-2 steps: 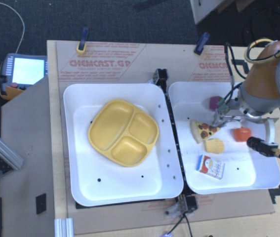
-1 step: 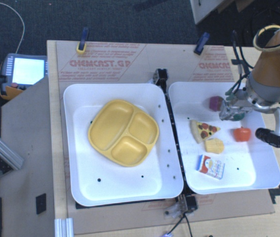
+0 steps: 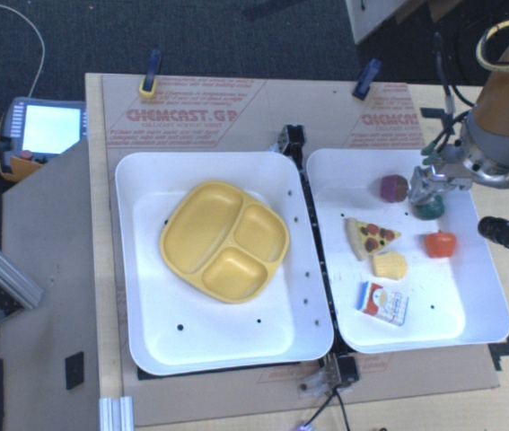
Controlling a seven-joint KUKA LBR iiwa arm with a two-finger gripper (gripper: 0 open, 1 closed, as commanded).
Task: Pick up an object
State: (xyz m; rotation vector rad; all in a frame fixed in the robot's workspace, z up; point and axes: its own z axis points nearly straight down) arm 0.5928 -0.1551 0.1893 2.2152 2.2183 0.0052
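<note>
The grey metal end effector [image 3: 430, 189], grip state unreadable, sits directly over a small dark-green round object [image 3: 430, 209], with a purple round fruit [image 3: 393, 187] just left.

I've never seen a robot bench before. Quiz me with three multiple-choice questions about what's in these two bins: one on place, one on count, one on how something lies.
1. Where is the yellow divided plate?
A. left bin
B. right bin
C. on the cardboard

2. How many compartments does it have?
A. two
B. three
C. five

3. The tool is
A. over the plate
B. over the right bin's far part, beside the purple item
C. outside both bins

Answers: 1 A, it lies in the left bin. 2 B, ridges split it in three. 3 B, it hangs just right of the purple item.
</note>
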